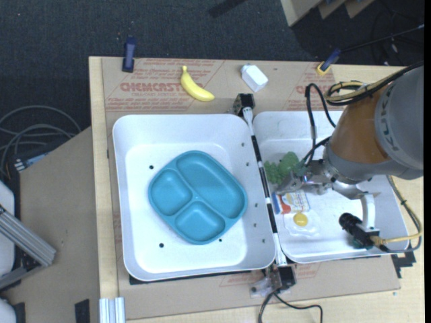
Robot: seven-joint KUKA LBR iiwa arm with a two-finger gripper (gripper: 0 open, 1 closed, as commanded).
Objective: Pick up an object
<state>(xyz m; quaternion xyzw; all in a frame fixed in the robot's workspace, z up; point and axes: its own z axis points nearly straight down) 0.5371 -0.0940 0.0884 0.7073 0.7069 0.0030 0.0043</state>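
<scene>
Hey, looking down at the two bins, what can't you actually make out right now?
- Pincer: the arm's wrist covers it in the camera view, so its state is unreadable.
- Right bin: its far right part lies under the arm.
- Green item: partly behind the wrist; shape unclear.
- Small flat items near the bin's front: too small to identify.

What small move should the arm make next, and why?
Probably lower the gripper straight down. It hangs in the right bin beside the green toy, above small items near the fried egg toy, and nothing is seen held in it.
</scene>
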